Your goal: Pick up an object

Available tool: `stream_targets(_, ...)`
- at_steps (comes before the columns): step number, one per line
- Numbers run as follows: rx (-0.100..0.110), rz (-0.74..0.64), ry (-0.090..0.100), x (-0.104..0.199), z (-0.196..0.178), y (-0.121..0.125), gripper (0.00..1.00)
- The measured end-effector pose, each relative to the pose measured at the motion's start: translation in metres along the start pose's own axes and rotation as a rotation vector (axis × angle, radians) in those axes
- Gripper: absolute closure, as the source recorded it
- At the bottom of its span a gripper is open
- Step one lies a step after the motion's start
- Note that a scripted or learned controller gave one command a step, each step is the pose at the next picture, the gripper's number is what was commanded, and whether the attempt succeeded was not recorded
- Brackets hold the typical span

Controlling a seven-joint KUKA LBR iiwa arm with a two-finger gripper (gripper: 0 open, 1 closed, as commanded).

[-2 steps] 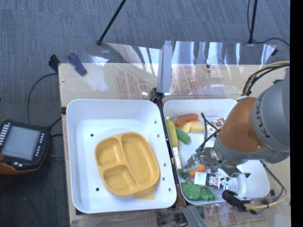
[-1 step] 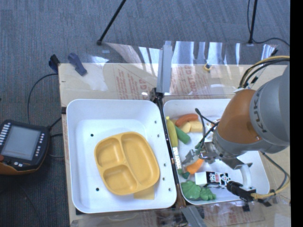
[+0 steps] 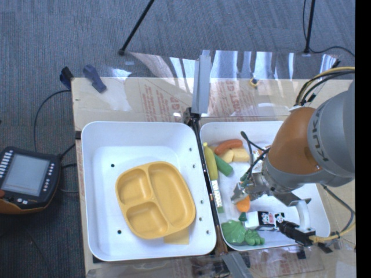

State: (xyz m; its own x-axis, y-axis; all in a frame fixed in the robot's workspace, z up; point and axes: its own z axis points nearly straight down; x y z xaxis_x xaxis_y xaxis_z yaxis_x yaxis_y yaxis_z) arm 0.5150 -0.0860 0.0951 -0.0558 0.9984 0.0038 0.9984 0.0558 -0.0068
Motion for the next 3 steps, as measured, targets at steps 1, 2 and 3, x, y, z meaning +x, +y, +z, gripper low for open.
stream_targets(1,0.004,0.002,0.002,0.001,-0.008,-0.001,1.0)
stream_targets(2,-0.016,0.013,-0.001,0.069,-0.151,0.017,1.0)
stream_targets(3,-0.005,0.132,-0.004,0.086,-0.189,0.063,1.0)
